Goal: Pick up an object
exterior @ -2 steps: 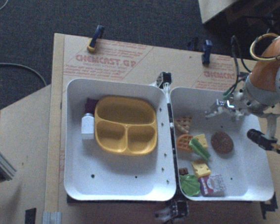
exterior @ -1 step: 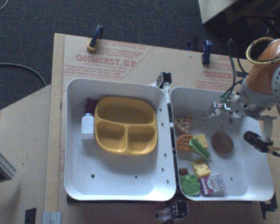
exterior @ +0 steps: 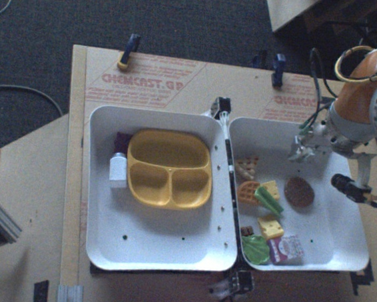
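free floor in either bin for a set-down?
Left bin: bare floor in front of the yellow tray, toward the near rim. Right bin: bare strip right of the brown patty. Crowded: toy food along the divider.

Pale bench [exterior: 73, 168] (red lettering along its far edge), left white bin [exterior: 93, 231], right white bin [exterior: 346, 244] side by side, touching

Dim light falls on dark carpet [exterior: 56, 6] around the wooden bench [exterior: 176, 78].

bins [exterior: 97, 191]: smooth white plastic, slight sheen | yellow tray [exterior: 170, 168]: matt plastic | bench board [exterior: 182, 79]: matt paper-faced sheet
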### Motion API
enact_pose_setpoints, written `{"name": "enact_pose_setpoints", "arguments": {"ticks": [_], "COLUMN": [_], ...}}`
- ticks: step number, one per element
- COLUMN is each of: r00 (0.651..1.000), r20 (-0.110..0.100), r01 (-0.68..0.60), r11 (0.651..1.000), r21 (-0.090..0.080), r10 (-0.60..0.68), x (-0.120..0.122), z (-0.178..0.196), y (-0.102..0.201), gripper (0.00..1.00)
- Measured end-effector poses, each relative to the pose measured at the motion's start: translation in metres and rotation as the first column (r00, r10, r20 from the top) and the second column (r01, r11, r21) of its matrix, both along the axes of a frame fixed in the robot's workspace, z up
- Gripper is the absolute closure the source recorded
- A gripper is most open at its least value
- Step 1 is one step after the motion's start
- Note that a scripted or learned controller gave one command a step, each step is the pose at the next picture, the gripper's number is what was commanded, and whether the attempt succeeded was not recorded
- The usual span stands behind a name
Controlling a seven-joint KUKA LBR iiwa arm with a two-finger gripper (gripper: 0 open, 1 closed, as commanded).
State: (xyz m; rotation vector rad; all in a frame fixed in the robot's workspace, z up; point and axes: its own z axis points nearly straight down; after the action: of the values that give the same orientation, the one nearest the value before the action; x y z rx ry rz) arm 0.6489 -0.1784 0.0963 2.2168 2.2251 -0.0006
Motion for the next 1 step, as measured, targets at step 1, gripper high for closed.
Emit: {"name": "enact_pose_setpoints", "arguments": {"ticks": [1], "r00": [1.0], "r20": [0.009], "r01": [0.003], "r11": [1.0], "r21": [-0.002], "r10": [-0.003], "x": [-0.0034], "z": [0.0637], "y": [0.0004], "gripper": [1.0]}}
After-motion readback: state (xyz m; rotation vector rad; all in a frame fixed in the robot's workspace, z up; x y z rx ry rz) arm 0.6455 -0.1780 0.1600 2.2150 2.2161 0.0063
